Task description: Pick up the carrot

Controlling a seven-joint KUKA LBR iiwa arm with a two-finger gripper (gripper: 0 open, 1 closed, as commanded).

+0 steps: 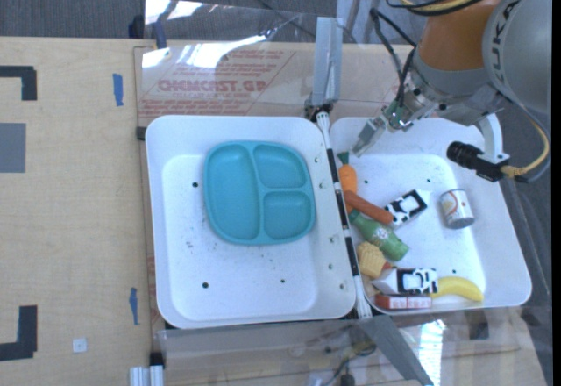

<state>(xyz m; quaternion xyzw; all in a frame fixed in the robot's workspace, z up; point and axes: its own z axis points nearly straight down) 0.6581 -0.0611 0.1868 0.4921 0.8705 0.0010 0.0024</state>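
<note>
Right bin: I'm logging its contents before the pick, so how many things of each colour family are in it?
Orange: 2, carrot and small orange piece
Green: 1, vegetable
Yellow: 2, corn, banana
Black-and-white: 2, toys
Silver: 1, can
Total: 8

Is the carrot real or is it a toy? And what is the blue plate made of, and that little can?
The carrot looks like toy plastic: smooth, even orange, a slight sheen, though the view is too small to be sure. The turquoise divided plate seems moulded plastic, one flat colour with rounded compartment walls. The small can looks like metal, with a shiny silver end.
</note>
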